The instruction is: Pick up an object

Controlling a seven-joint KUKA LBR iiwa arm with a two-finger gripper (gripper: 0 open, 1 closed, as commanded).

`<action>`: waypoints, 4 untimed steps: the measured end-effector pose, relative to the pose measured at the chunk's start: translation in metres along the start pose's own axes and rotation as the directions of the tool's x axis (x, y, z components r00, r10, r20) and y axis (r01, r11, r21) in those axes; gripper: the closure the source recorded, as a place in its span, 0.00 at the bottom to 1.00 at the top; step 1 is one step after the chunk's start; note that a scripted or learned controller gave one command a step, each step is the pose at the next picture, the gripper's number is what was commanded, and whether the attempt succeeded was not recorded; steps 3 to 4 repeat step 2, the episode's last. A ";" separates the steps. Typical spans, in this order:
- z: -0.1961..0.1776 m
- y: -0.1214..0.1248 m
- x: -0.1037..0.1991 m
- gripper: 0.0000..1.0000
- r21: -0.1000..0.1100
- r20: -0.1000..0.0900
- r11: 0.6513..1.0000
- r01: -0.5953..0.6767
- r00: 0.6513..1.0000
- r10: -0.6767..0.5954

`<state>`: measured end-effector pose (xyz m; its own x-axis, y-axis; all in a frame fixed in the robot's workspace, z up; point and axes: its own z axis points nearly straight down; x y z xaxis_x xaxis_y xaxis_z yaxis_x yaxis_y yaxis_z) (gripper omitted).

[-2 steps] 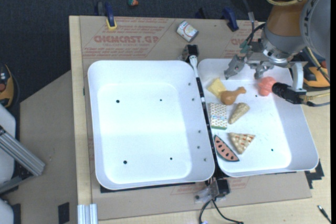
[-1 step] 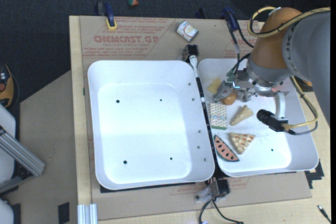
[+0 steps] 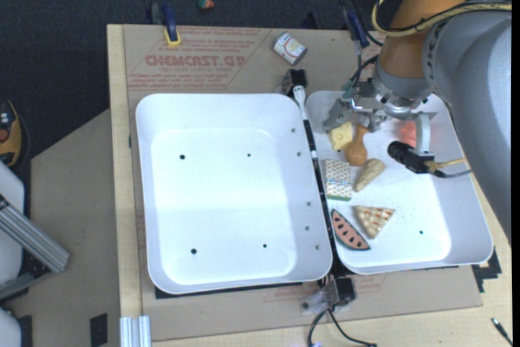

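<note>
Gripper [image 3: 355, 119] low in right bin [image 3: 455, 248]; finger state cannot tell. Yellow block [image 3: 342, 135] and brown piece [image 3: 356, 149] just below it; watermelon slice [image 3: 349, 230] farther down.

Red "CHEMCAST GP" lettering on the brown board [image 3: 213, 53] under the bins.

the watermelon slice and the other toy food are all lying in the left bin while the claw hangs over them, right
Not quite: the watermelon slice and the other toy food lie in the right bin, not the left bin. The camera view shows this. The claw does hang over that bin's far end.
</note>
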<state>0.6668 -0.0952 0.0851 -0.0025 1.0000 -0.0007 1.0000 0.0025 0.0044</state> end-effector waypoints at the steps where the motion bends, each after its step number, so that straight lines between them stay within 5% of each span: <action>1: -0.014 0.001 0.000 1.00 -0.004 0.000 1.000 -0.001 1.000 0.001; 2: -0.107 0.003 0.057 1.00 -0.006 -0.001 1.000 0.004 1.000 -0.004; 4: -0.107 0.003 0.057 1.00 -0.006 -0.001 1.000 0.004 1.000 -0.004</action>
